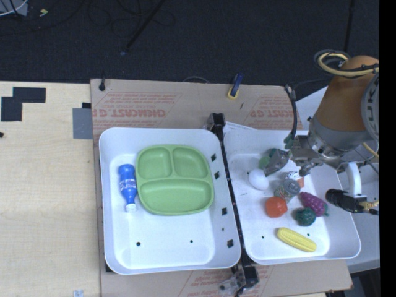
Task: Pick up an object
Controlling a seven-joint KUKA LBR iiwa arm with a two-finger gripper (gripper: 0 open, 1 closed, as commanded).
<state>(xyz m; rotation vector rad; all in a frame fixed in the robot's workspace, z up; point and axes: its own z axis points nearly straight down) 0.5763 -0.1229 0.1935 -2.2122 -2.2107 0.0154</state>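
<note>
While toys (291,215) crowd it, right bin's (346,247) near edge lies bare.

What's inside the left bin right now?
A green divided plate and a blue bottle lying beside it on its left. The bin floor under the plate is hidden.

Two bins sat side by side on the desk (43,197). Left bin (161,252) held a divided plate (174,179), with a bottle (127,186) just beside it at 9 o'clock. Right bin (334,252) held an egg (258,179), a tomato (276,206) at its 5 o'clock, grapes (314,202) at the tomato's 3 o'clock, and corn (296,239) at its 5 o'clock.
</note>
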